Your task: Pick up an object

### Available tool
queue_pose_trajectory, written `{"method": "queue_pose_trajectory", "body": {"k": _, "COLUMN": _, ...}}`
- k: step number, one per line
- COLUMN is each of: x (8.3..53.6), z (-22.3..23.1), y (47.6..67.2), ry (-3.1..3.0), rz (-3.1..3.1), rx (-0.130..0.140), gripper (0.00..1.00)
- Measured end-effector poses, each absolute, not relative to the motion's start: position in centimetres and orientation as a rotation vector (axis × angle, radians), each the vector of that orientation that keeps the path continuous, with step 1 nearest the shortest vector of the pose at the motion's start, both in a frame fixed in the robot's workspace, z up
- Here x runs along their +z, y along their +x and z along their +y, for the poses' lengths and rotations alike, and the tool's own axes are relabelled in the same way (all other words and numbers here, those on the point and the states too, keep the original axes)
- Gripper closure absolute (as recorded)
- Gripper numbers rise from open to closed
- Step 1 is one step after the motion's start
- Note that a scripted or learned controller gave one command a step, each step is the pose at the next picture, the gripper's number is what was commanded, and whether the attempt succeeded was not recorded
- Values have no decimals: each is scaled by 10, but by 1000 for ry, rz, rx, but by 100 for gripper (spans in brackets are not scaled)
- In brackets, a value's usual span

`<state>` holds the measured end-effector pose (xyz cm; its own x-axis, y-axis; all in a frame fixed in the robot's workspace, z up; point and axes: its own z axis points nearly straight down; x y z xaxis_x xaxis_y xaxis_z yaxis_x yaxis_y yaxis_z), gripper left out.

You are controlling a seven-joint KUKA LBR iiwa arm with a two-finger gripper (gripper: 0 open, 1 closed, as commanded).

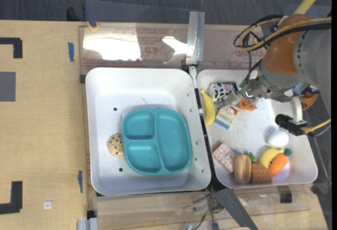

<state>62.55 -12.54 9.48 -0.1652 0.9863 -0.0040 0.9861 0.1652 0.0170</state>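
The two-finger gripper [246, 98] hangs over the far edge of the right white bin [310, 171], above a small orange toy [246, 104]; its closure cannot be told. Nearest graspable: the yellow plastic banana [208, 108] along that bin's left wall, long axis running far-to-near. Probably light, rigid and smooth; best grasped across its middle.

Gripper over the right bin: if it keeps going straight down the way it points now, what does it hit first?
Most likely the small orange toy lying directly under the gripper near the back of the right bin. The black-and-white carton sits just left of that line. Height above the toy is unclear from this slanted view.
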Motion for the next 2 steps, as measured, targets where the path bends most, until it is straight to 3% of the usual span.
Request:
{"method": "queue_pose_trajectory", "body": {"k": 1, "x": 96, "z": -133, "y": 608, "ry": 1959, "rz": 2432, "rx": 21, "gripper": 0}}
{"method": "queue_pose_trajectory", "body": {"k": 2, "x": 95, "z": -125, "y": 602, "ry": 1923, "rz": 2458, "rx": 15, "gripper": 0}}
